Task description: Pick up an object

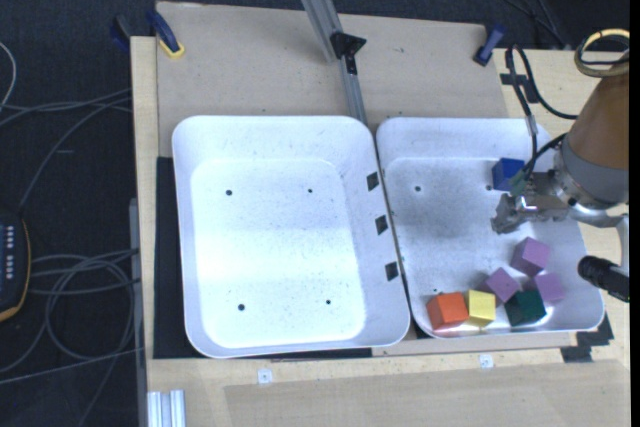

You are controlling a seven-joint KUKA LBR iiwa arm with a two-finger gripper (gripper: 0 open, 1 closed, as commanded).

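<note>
The hand hangs over the right bin; whether its grip is wide or narrow, I cannot tell. A blue block lies just beside it: probably light, rigid, best pinched across flat opposite faces.

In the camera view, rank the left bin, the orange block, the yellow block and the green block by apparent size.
1. left bin, by far
2. orange block
3. green block
4. yellow block
Green and yellow look nearly alike, so their order is unsure.
</note>
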